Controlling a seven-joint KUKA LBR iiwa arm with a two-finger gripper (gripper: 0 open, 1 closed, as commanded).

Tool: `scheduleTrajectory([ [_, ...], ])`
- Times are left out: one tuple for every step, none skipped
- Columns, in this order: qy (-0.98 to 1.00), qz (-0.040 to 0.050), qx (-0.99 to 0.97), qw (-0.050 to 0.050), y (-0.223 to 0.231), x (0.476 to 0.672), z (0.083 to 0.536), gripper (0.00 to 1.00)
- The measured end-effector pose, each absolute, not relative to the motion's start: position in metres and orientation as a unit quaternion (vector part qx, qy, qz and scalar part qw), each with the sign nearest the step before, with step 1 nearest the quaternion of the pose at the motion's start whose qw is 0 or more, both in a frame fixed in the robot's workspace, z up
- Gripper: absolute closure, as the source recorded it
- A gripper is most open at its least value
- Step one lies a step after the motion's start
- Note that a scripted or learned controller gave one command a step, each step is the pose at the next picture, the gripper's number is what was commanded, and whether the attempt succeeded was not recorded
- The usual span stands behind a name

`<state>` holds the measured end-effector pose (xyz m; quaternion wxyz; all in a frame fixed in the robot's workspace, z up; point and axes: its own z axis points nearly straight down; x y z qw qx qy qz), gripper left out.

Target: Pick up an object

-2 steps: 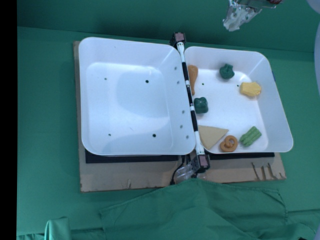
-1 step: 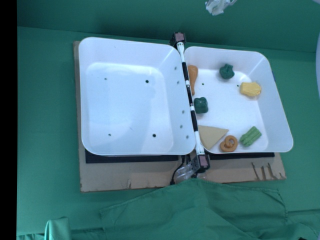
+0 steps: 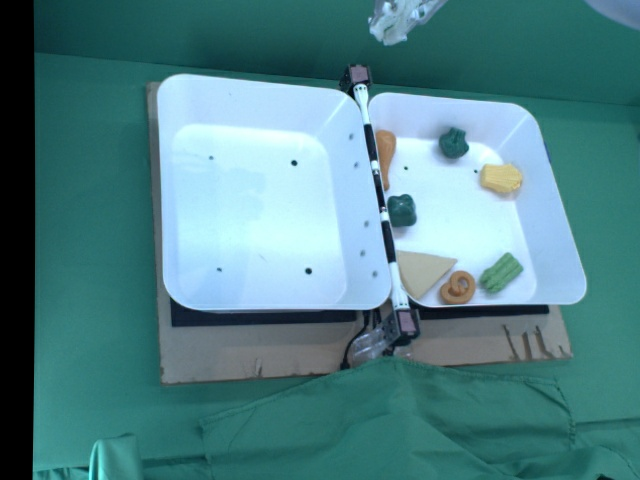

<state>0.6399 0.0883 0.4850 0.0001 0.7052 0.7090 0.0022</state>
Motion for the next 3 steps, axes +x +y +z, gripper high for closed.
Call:
scheduleTrajectory([
  [0.708,0.0047,0.706,0.003,0.141,0.702,0.493,1.0],
  [0.707,-0.0025,0.707,-0.002,0.167,0.648,0.413,1.0],
  [0.707,0.0016,0.707,-0.001,0.162,0.589,0.434,1.0],
])
